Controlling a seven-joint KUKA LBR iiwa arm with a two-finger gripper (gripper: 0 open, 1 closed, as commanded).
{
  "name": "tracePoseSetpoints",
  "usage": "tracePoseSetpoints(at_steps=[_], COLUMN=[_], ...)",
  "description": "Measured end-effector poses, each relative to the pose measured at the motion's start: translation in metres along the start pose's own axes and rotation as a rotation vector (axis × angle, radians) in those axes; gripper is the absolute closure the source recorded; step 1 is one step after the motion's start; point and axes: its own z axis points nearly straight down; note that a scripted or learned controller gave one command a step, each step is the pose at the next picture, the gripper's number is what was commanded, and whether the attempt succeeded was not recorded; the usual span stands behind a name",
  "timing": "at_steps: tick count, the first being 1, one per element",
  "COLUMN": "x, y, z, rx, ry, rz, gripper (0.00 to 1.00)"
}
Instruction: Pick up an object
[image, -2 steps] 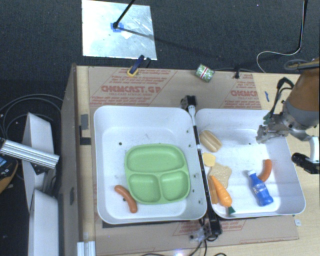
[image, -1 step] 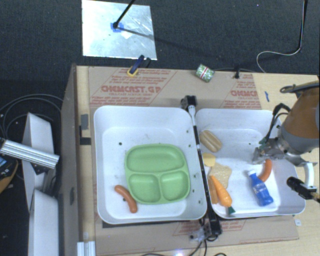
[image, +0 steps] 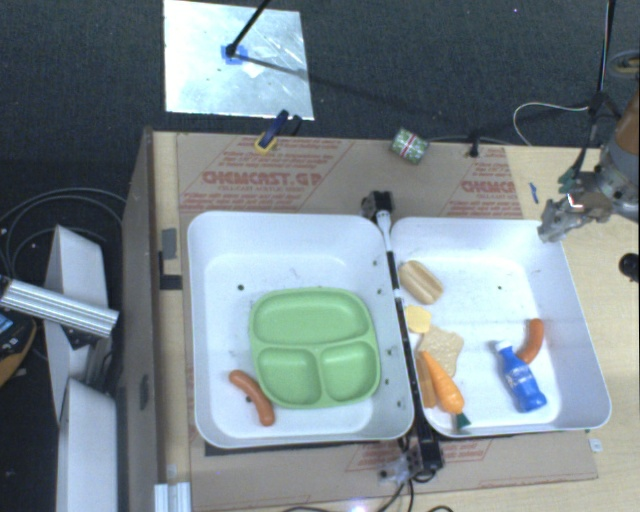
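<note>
A: Left bin (image: 215, 250), contents?

B: One green tray (image: 315, 345), moulded plastic, matte, rounded corners, three compartments: one wide at the back, two smaller at the front. One sausage (image: 252, 397), orange-red, glossy, slightly curved, lying on the bin floor just beside the tray's front-left corner, apart from it or barely touching; I cannot tell which.

A: Right bin (image: 560, 290)?

B: Six items. Bun (image: 421, 281), tan, smooth oval, near the divider at the back. Cheese (image: 418, 320), pale yellow, flat, angular, just in front of the bun. Bread (image: 441, 350), beige, speckled, flat slice with a rounded top, touching the cheese. Carrot (image: 443, 385), orange, tapered, green tip toward the front wall, overlapping the bread's front edge. Bottle (image: 521, 379), blue, shiny plastic, lying on its side toward the right. Second sausage (image: 532, 339), orange, curved, just behind the bottle and touching its cap end.

A: Bins themselves?

B: White, shallow, smooth plastic, rounded rims, set side by side on printed brown cardboard.

A: Gripper (image: 553, 226)?

B: Grey metal, at the right bin's back-right corner, over the rim, well apart from every item. Whether its tips are spread or pressed together, I cannot tell. Nothing is seen between them.

A: Elsewhere?

B: A small green can (image: 409, 146) on its side on the cardboard behind the bins.
</note>
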Motion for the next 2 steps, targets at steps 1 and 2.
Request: tracePoseSetpoints(at_steps=[1,2], x=[0.000,0.000], y=[-0.052,-0.080], z=[0.150,0.095], rx=[0.004,0.003], ry=[0.002,0.002], rz=[0.003,0.003], gripper=[0.00,0.00])
